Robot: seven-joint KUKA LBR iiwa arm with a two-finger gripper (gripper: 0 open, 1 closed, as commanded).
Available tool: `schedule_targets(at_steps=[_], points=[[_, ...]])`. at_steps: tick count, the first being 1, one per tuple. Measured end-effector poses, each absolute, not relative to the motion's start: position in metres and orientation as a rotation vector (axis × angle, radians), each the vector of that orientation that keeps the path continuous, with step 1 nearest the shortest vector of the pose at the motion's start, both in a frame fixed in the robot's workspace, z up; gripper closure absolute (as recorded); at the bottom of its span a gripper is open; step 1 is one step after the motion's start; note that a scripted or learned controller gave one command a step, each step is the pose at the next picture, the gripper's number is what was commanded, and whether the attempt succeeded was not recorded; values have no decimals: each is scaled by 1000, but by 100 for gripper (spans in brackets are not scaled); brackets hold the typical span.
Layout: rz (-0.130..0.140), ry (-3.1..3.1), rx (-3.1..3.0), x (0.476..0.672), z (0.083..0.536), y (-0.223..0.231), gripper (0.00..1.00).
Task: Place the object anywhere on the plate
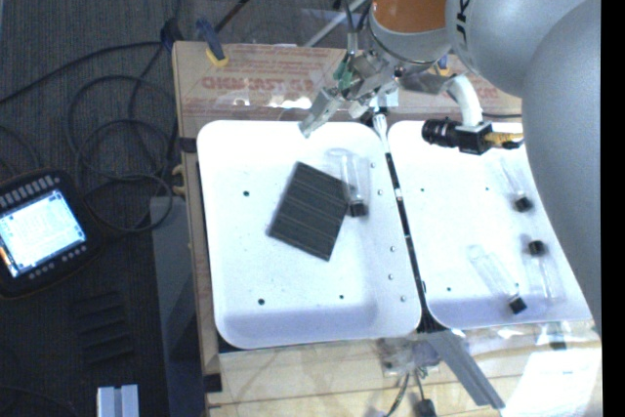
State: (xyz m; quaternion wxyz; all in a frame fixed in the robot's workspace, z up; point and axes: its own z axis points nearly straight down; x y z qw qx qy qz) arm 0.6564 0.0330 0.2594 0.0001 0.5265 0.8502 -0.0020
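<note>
Closest to the lens: grey arm [532,34] with orange band, well right of and beyond the dark ribbed plate [310,210]. Just off the plate's right edge, in the same left bin [293,322]: clear tube [344,173], lying flat, black cap pointing toward the near side; contact with the plate not discernible. Past the plate's far side, above the bin's far rim and clear of the tube: gripper [344,110], nothing visibly held, spread impossible to tell. Well right of the plate, in the right bin [459,308]: similar capped tubes [493,278]. Far left of the plate, on the floor: lit pendant [39,229].
</note>
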Motion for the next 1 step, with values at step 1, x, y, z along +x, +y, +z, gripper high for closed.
schedule_targets(at_steps=[1], points=[[-5,2822,1377,669,261,27,0]])
